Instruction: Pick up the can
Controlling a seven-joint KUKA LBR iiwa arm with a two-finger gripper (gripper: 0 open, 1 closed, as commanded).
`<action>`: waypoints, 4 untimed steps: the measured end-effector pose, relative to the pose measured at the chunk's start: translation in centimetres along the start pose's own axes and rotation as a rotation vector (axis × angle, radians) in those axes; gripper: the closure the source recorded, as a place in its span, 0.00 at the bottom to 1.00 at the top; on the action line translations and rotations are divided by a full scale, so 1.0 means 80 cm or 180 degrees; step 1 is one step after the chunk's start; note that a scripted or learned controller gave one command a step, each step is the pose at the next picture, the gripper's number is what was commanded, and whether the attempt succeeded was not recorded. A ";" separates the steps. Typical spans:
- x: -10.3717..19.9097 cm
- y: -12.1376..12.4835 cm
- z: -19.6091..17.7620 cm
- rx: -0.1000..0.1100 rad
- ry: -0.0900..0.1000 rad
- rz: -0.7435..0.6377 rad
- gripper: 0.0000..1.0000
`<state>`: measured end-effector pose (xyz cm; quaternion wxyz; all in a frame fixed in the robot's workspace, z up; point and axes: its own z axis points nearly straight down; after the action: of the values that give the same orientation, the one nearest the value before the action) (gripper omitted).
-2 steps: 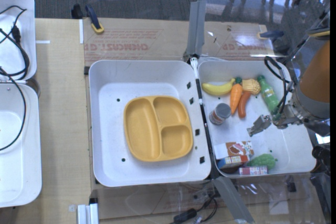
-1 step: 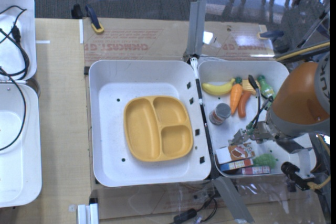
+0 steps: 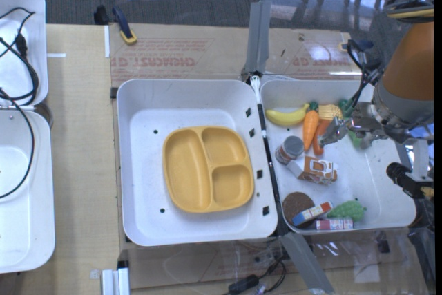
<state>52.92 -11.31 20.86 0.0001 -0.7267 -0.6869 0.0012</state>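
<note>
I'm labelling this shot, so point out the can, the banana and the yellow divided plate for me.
can [image 3: 290,149]: camera view, on its grey top end.
banana [image 3: 286,115]: camera view, mid-length on its yellow peel.
yellow divided plate [image 3: 181,173]: camera view, on the floor of its largest compartment.

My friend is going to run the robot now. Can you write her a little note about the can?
Gripper: over the right bin, near the carrot and corn. Nothing shows between its fingers.
Can: lying in the right bin near its left wall, beside the carrot, above the small carton. The gripper is apart from it, to its upper right.
Left bin: holds the yellow divided plate.
Done: nothing yet; the can is not picked up.
Left: move over the can, grasp it, lift it.
</note>
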 end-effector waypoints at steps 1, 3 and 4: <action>0.002 -0.064 0.137 0.0008 0.0006 -0.0003 0.00; -0.080 0.029 0.147 0.0005 0.0001 0.1268 0.00; 0.028 0.076 0.147 0.0006 -0.0002 0.2431 0.00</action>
<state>59.10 -9.46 9.10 0.0001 -0.9304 -0.3666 0.0021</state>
